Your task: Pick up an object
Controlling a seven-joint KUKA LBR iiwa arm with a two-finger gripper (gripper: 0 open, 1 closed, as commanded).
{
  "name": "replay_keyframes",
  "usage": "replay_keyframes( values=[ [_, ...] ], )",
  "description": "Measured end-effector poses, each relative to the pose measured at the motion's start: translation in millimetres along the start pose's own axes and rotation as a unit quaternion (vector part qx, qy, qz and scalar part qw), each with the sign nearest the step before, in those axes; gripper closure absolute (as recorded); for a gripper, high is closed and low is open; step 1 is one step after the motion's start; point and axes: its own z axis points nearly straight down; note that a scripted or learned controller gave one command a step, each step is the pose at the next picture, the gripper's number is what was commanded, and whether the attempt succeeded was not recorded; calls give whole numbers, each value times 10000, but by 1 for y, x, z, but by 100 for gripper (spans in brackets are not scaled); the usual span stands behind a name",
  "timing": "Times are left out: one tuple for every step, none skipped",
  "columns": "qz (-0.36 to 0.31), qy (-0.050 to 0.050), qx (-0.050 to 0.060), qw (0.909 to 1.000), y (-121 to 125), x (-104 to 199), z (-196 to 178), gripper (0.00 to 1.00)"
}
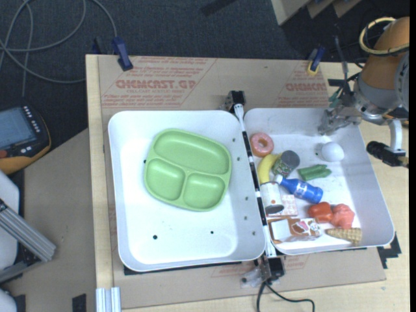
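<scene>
Arm's hand (333, 119) hangs over the far edge of the right shallow white bin (370, 194); whether it is open or closed cannot be told.

The hand is near a white egg-shaped object (332, 151), apart from it and with nothing seen in its grip. The other things lie toward the left and near parts of this bin: a pink ring doughnut (262, 143), a yellow banana (265, 168), a grey-lidded can (285, 163), a green pepper-like piece (314, 171), a blue plastic bottle (302, 190), a red-orange lumpy toy (331, 212), a waffle cone (344, 234) and some flat printed cards (294, 227). The left shallow white bin (130, 226) holds a light green three-section plastic plate (188, 169). Both bins sit on a cardboard-covered desk (169, 83).
</scene>
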Motion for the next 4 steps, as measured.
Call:
replay_keyframes(
  values=[
    [22, 0, 64, 10000, -86, 33, -25, 100],
    [18, 5, 71, 10000, -93, 55, 1, 100],
    [22, 4, 65, 10000, -135, 84, -16, 100],
    [23, 6, 70, 10000, -192, 116, -41, 100]
  ],
)
